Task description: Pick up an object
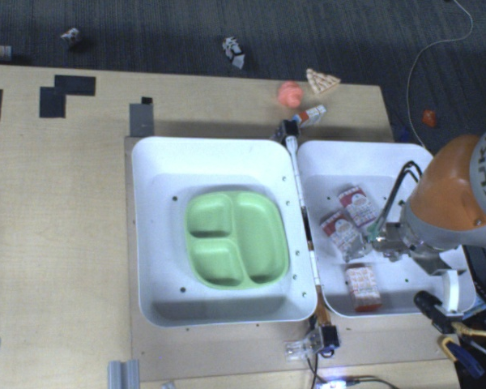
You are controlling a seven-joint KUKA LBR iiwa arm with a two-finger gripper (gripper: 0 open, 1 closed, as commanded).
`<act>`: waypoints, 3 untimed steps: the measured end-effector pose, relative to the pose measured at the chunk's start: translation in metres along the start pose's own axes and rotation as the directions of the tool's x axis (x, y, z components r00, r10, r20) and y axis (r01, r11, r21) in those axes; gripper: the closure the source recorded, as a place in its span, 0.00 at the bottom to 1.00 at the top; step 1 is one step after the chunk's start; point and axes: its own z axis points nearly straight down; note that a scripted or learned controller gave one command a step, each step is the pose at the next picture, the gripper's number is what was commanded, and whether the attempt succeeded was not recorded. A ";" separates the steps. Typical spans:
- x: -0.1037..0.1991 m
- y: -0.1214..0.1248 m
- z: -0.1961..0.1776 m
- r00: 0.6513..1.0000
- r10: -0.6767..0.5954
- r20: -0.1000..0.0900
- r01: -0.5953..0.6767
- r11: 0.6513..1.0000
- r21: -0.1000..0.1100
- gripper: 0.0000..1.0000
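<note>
Three packets point(350, 217) lie loose in right bin point(340, 164); pincer point(374, 240) low beside them for a grab, grip state unclear.

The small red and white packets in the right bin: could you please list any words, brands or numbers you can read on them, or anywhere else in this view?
None can be read.
Packets in the right bin: red and white print, too small and blurred to read.
Lone packet nearer the front: blurred likewise.
Green tray in the left bin: no text seen.
</note>
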 end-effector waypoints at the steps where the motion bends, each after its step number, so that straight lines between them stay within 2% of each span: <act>1: 0.016 -0.004 0.021 1.000 0.003 0.002 -0.003 1.000 0.008 0.00; 2: 0.016 -0.001 0.010 1.000 0.001 0.002 -0.001 1.000 0.002 1.00; 3: 0.016 -0.001 0.010 1.000 0.001 0.001 -0.001 1.000 0.002 0.00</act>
